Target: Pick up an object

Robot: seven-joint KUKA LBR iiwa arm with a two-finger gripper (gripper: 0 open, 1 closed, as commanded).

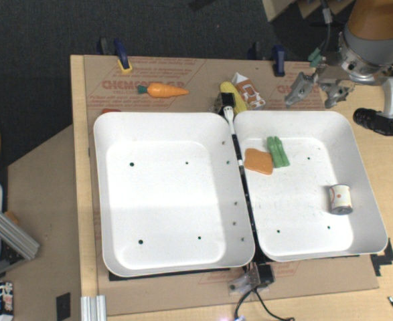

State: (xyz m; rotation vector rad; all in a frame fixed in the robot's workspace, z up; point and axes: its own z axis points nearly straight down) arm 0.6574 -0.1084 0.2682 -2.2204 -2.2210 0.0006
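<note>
1. Grey metal, the gripper (319,91) hangs at the upper right of the frame, just past the top rim of the right bin (367,179). Its fingers are spread apart with nothing between them, so it is released, probably parked high so that the bin below is in plain view for choosing a target.

2. Nearest to it inside the right bin lies a green piece (277,151), long and flat, near the upper left of that bin. Touching its left side is an orange wedge (259,161). Because the two lie together, closing on one may nudge the other.

3. Lower right in the same bin, well apart from that pair, a small can (340,198) lies on its side. It stands alone, which I judge makes it the easier pick, though a round body may roll.

4. Left of these, the left bin (106,179) sits edge to edge with the right one.

5. Beyond the bins, on the table (82,99) at the top of the frame, a carrot (164,91) and a small heap of toys (240,95) lie outside either bin, likely out of play.
</note>
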